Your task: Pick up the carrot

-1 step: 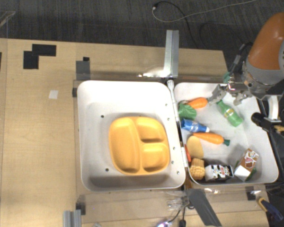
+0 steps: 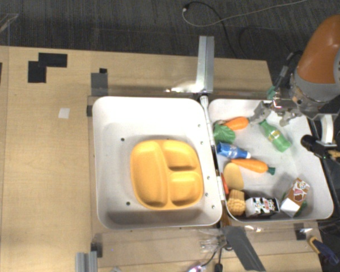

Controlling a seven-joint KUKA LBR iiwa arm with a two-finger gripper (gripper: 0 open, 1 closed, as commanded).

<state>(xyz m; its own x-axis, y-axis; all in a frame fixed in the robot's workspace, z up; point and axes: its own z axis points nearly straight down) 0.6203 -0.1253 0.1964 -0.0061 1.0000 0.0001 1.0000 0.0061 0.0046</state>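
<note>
Arm [image 2: 323, 50] enters from right, grey w/ orange band above wrist; gripper [image 2: 276, 111] sits over far part of right bin [image 2: 323, 200], above green bottle [image 2: 275, 136]; fingers [image 2: 259, 113] appear spread, nothing between them.

Two carrots in right bin. Carrot no. 1 [image 2: 237, 123]: far-left area of bin, orange body pointing right toward gripper, leafy green top [image 2: 222, 134] at left next to bin wall; lies just left of fingers, contact cannot be determined. Carrot no. 2 [image 2: 250, 165]: mid-bin, lying roughly horiz., green stub at right end; touching or overlapping yellow-tan rounded item [image 2: 233, 176] on its near-left side.

Other contents, right bin: blue bottle [image 2: 232, 151] btwn the two carrots; corn cob [image 2: 235, 202] at near-left corner; black-and-white carton [image 2: 262, 206] just right of corn; small brown-and-white carton [image 2: 297, 192] near right side.

Left bin [image 2: 110, 118]: yellow divided plate [image 2: 165, 173], 3 compartments, centred slightly right; bins touch side by side on bench [image 2: 39, 169].
</note>
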